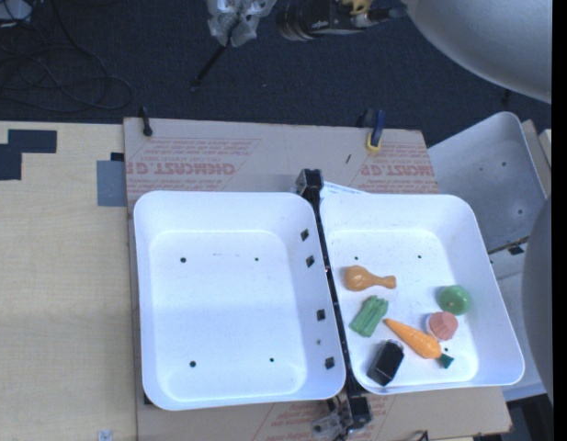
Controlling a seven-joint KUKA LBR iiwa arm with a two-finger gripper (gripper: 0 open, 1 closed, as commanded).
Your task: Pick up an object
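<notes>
The right bin [448, 219] holds several small toys in its front half. An orange drumstick-shaped piece [368, 279] lies near the middle. Below it sits a green ridged piece [369, 316]. An orange carrot [413, 338] with a teal tip slants toward the front right. A black block [386, 363] rests by the front wall. A pink round piece [442, 325] and a green round piece [454, 299] sit at the right. A bulky grey part of the arm [490, 26] looms high at the top right, well away from the toys.
The left bin [154, 274] stands beside the right one, with a black clipped divider [322, 283] between them. Both rest on a cardboard sheet [219, 159]. A blue-yellow clamp [376, 129] sits on the sheet's back edge. Grey arm housing [517, 168] flanks the right bin.
</notes>
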